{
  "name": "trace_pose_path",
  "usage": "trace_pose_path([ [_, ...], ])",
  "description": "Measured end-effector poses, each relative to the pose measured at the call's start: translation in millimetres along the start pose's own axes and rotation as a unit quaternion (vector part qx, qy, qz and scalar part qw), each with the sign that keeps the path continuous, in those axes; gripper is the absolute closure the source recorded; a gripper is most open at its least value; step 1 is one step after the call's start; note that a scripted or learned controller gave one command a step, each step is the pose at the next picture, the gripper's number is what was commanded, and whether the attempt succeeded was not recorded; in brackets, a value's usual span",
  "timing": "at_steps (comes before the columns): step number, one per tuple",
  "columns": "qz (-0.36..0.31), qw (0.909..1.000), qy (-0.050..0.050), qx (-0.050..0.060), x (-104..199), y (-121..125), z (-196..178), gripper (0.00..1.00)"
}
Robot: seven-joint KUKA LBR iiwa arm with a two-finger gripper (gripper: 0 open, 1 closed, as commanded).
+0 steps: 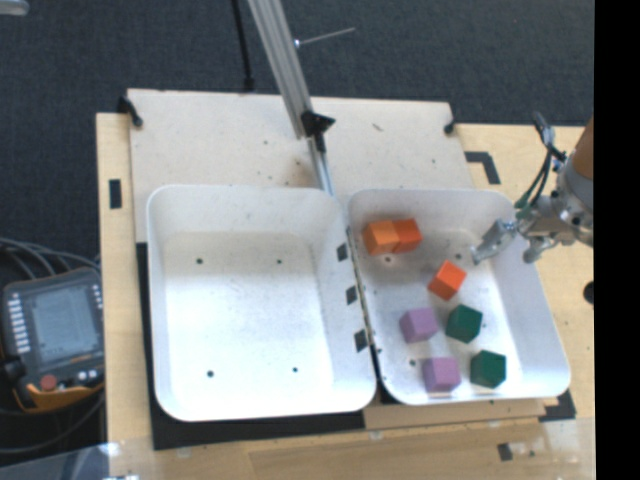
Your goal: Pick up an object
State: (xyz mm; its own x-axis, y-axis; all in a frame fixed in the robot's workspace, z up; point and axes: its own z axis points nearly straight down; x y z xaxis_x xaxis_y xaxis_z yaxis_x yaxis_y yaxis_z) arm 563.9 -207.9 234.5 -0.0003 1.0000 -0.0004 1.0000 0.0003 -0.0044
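The end effector (512, 241) hovers open over the right bin's (535, 308) far-right rim, holding nothing; the orange cube (447, 280) sits just beside it among purple and green blocks.

Light is even and fairly bright, seemingly from overhead, with no harsh glare. The white bins (250, 298) look slightly washed out, their floors pale and low in contrast. Shadows are soft and short: the blocks below and left of the gripper (512, 236) cast faint dark edges on the bin floor. The picture is mildly soft overall, with coarse detail; the gripper's fingers (490, 240) are blurry. The dark floor beyond the bench is dim and grainy.
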Motion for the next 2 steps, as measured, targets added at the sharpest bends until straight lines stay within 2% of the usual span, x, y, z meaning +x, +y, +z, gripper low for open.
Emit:
trace_pose_path([
  [2, 0.002, 1.0000, 0.001, -0.003, 3.7, 17.1, 107.4, 0.00],
])
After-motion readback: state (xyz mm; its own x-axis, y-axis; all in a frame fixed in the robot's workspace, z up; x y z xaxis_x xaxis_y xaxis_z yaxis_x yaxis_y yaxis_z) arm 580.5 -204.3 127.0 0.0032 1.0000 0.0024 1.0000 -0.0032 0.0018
